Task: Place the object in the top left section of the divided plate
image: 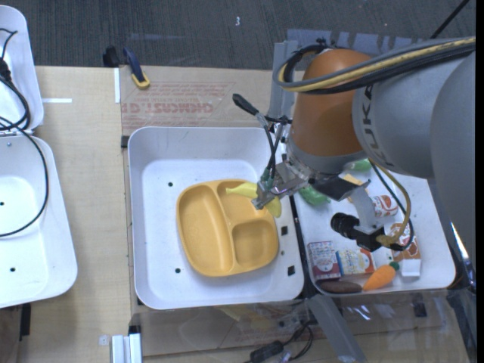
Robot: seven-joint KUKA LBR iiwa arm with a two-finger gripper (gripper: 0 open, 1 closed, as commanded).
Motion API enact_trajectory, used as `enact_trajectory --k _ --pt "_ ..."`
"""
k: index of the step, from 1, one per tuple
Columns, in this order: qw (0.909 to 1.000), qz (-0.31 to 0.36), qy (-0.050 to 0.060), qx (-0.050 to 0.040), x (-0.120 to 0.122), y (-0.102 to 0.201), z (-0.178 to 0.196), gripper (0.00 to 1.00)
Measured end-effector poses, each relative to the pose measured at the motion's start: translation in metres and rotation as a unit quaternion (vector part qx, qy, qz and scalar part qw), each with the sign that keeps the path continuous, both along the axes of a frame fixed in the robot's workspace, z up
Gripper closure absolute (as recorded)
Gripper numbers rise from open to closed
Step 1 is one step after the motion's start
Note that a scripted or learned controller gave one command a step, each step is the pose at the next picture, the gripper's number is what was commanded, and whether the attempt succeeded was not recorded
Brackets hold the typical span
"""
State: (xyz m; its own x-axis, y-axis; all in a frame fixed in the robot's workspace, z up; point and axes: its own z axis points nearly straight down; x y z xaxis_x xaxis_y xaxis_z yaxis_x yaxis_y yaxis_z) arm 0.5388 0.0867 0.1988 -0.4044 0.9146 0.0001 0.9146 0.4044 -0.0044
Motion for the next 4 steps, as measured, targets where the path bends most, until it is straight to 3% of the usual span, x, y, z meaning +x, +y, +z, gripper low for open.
enact_trajectory --k 1,2,3,4 --pt "0.9996 0.027 -0.002 -0.0002 0.059 -0.041 0.088 1.00" --pt "0.9976 0.069 -0.002 -0.0003 0.095 -0.067 0.085 1.00" --pt "0.9946 0.104 -0.001 0.0005 0.046 -0.038 -0.009 1.00" --pt "0.9861 0.166 -0.001 0.0010 -0.019 -0.034 -0.002 1.00"
